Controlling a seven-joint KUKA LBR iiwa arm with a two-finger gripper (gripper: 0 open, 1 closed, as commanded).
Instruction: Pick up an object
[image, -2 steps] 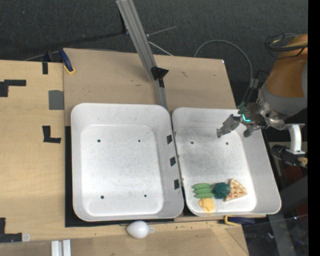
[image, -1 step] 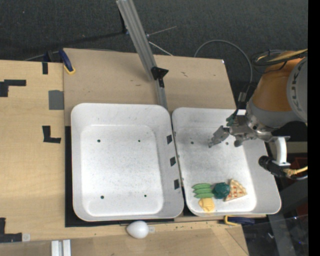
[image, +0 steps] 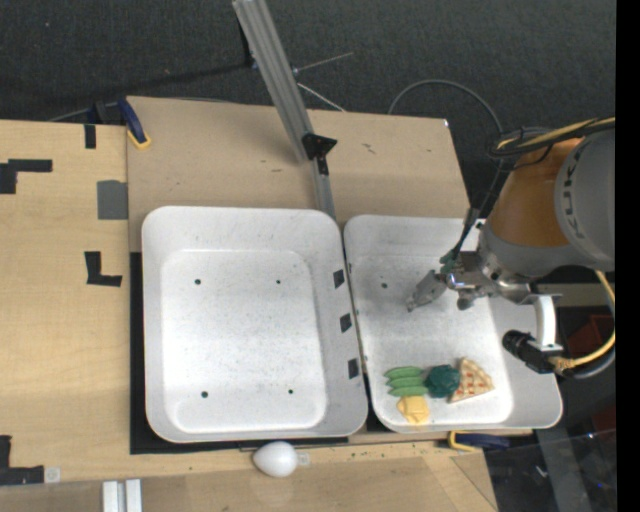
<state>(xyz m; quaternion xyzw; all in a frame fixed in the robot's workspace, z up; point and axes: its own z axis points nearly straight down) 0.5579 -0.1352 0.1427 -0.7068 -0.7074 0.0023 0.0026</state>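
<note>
Several small toy foods lie bunched at the near edge of the right bin (image: 400, 245): a green pea pod (image: 405, 378), a dark green lump (image: 442, 380), a pizza slice (image: 471, 382) and a yellow piece (image: 413, 407). My gripper (image: 437, 302) hovers over the middle of that bin, farther back than the pile and apart from it. Its fingers are spread open, and nothing sits between them.
The left bin (image: 240, 320) lies beside the right one, with a ridge and black clips between them. A white egg (image: 275, 459) rests on the bench in front of the left bin. A metal pole (image: 285, 85) slants in from the back.
</note>
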